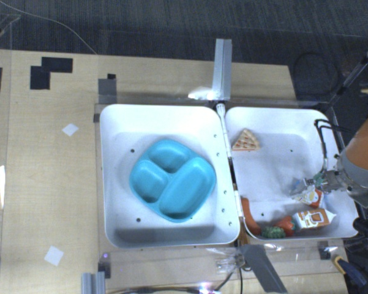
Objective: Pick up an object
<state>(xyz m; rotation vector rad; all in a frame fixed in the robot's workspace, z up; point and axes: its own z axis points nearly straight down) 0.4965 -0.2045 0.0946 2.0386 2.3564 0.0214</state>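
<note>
You had the gripper (315,185) low in the right bin (275,118), near its 3 o'clock wall, over a small bottle (310,196); whether the fingers were spread, I could not tell. A carton (312,218), carrot (247,216) and broccoli (273,230) crowded the 6 o'clock edge. A waffle (245,141) lay at 11 o'clock, the middle open. The left bin (113,164) held a blue tray (171,179).

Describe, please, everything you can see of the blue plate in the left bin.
The blue plate is a rounded tray of what looks like smooth, glossy plastic, light blue throughout. Raised ridges split it into three compartments: two smaller ones toward the top and left, and a larger one at the lower right. It lies flat and face up near the middle of the left bin, turned at a slant to the walls. It rests on the bin floor, and nothing lies in it.
</note>
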